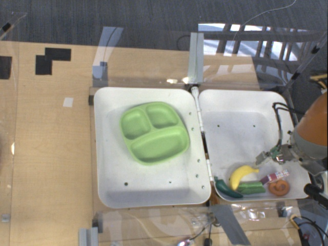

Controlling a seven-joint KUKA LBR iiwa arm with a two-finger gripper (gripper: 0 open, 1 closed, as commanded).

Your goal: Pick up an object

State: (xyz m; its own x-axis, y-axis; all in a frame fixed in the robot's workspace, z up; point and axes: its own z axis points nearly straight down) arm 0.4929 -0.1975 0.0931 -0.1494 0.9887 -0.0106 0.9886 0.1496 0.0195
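Gripper: the gripper hangs low over the right bin, near that bin's right wall, at the end of the grey arm with the orange band. It is small and partly blurred here — I cannot tell how it is set, and nothing can be seen held in it.

Objects to pick: a cluster lies along the near edge of the right bin — a yellow banana, a green cucumber-like piece, a darker green pod-shaped piece at the near left corner, a small pink-capped tube and an orange round fruit.

Key relation: the cluster lies just toward the camera from the gripper. The banana sits near, down and to the view's left of the gripper tip; the tube and the orange fruit sit almost straight below it in the view.

Long axes: the banana curves from lower left up to the right; the cucumber-like piece lies roughly along the bin's near wall, touching or just beside the banana.

Left bin: the left bin holds a green divided plate, well apart from the gripper.

Judgement: a short move toward the near wall looks enough, though the crowding could spoil a clean grasp.
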